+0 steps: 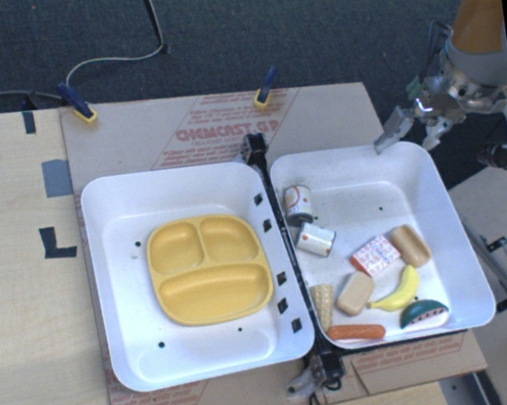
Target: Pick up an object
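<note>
Arm (480,15) cut off at right edge, cable (150,15) cut off at top

You have two white bins (112,263): one yellow divided plate (210,268) in the left; in the right, nine small items, among them one banana (397,293), one hot dog (356,332), one cone (324,302).

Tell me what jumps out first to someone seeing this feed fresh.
The yellow tray, alone in the left bin, draws the eye first. Next comes the toy food crowded into the right bin's near corner: a banana, a hot dog, a watermelon slice. The tool hangs open over that bin's far right corner, holding nothing.
</note>
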Robot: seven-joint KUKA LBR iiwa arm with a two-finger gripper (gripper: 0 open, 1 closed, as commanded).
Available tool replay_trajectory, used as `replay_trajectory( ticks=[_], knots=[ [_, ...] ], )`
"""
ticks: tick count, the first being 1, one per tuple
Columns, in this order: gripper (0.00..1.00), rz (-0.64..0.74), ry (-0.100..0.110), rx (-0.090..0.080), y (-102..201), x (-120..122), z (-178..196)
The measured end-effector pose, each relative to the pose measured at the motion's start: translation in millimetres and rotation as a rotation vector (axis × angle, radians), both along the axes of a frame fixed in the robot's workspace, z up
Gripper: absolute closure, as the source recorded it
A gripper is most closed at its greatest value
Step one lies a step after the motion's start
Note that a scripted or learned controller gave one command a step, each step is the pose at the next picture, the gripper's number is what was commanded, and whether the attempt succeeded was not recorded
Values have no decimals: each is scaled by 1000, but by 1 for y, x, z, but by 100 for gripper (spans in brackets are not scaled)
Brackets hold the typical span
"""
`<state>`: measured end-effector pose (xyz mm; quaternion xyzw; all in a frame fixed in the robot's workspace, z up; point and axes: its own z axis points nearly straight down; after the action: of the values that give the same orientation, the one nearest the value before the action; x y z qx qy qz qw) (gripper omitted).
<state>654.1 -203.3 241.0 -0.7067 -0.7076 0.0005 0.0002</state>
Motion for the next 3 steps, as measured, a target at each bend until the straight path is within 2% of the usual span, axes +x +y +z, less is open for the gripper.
replay_trajectory(
  ticks=[1,2,3],
  knots=[
    [0,1,3,0,-9,13,-145],
    [0,1,-3,-1,47,15,-155],
    [0,-1,-5,-5,76,15,-155]
  ],
)
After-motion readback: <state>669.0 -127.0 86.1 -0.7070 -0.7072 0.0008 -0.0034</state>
